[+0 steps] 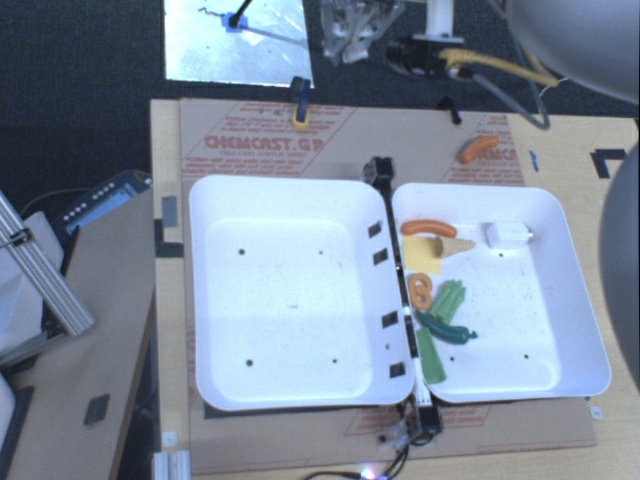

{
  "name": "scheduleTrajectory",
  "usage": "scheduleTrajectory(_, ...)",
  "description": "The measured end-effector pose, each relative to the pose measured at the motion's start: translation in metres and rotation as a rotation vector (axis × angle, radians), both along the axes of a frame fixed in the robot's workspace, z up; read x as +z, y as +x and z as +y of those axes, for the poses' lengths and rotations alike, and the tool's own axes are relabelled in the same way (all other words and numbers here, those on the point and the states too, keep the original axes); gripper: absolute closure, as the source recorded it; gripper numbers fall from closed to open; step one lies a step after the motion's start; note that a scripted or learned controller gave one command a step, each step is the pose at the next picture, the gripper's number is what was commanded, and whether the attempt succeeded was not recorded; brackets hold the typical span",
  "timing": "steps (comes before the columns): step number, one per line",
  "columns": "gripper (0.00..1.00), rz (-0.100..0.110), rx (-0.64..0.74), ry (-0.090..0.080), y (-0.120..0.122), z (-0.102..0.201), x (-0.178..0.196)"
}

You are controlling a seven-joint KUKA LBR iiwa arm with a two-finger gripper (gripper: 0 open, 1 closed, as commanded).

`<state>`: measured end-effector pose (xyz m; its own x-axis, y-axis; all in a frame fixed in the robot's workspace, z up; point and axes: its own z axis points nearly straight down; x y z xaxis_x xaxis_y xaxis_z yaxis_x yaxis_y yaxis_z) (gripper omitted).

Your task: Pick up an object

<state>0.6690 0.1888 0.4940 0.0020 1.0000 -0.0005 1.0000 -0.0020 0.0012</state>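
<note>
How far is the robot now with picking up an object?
Nothing looks done yet. The gripper is high above the bench's far edge, away from both bins, with nothing visible in it. The toys, such as the orange sausage and the green pepper, lie in the right bin. Reaching, grasping and lifting all remain.

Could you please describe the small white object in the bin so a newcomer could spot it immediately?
Look in the right-hand shallow white bin, near its far edge. The small white blocky object lies right of the orange sausage-shaped toy, the only white piece among coloured ones.
</note>
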Motion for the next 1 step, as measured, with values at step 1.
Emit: scheduleTrajectory(1,1.00,0.016,0.008,-0.003,-0.0150,0.0474,-0.1914)
